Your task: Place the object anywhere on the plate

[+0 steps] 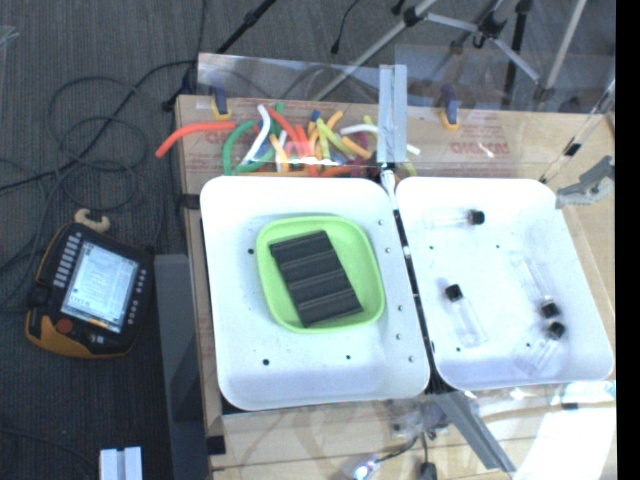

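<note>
A lime-green square plate (372, 286) lies in the middle of the left white bin (230, 358). A dark grey ridged rectangular block (315, 279) rests flat on the plate, turned slightly off square and well inside the rim. In the right white bin (580, 268), several small clear vials with black caps lie scattered: one near the back (462, 218), one in the middle (460, 310), and two close together at the right (548, 320).
A tangle of coloured flexible tubes (290, 143) lies behind the left bin. A clear upright panel (393, 118) stands at the back between the bins. A teach pendant (90, 290) sits on the floor at the left. A metal clamp (592, 180) juts in at the right.
</note>
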Robot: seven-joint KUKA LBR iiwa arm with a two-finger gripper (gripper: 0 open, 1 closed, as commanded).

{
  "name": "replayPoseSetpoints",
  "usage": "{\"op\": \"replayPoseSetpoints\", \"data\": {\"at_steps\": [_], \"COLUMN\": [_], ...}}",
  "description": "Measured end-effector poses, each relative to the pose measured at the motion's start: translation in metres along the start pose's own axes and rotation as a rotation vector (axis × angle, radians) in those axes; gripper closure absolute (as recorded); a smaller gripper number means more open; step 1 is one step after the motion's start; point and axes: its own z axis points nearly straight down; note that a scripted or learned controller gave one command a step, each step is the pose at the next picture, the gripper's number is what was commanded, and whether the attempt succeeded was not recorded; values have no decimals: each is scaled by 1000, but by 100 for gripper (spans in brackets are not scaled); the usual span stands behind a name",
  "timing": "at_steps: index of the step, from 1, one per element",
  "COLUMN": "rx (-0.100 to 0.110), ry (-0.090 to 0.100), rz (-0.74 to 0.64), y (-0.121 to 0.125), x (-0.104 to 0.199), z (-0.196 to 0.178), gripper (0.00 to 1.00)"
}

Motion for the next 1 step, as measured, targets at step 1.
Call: {"op": "replayPoseSetpoints", "data": {"at_steps": [1], "rx": [0], "ry": [-1], "rz": [516], "y": [-9], "x": [5], "z": [-20], "gripper": [0]}}
